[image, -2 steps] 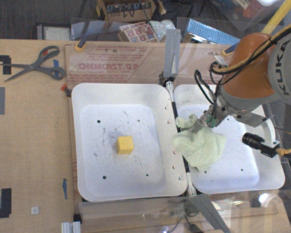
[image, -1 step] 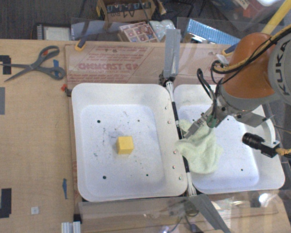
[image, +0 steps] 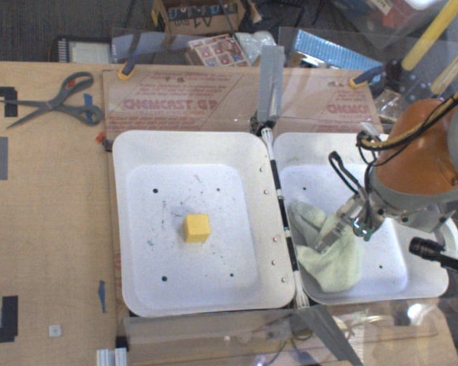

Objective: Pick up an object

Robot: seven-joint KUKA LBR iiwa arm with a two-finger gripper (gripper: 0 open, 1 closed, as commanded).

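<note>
Fingers (image: pixel 330 237) of our gripper (image: pixel 334 235) reach down and leftward onto the pale green cloth (image: pixel 332 261), but from this slanted view we cannot tell whether they are parted or closed, nor whether any fold sits between them. We judge the cloth to be our target: it lies crumpled in the right bin (image: pixel 420 284), bunched against the divider near the front corner, and the arm (image: pixel 416 155) leans in from the right to meet it where the fabric rises highest. A raised fold gives two fingers something to pinch, which likely explains the approach. We see a yellow cube (image: pixel 198 228) sitting alone in the middle of the left bin (image: pixel 137 158), well apart from us
</note>
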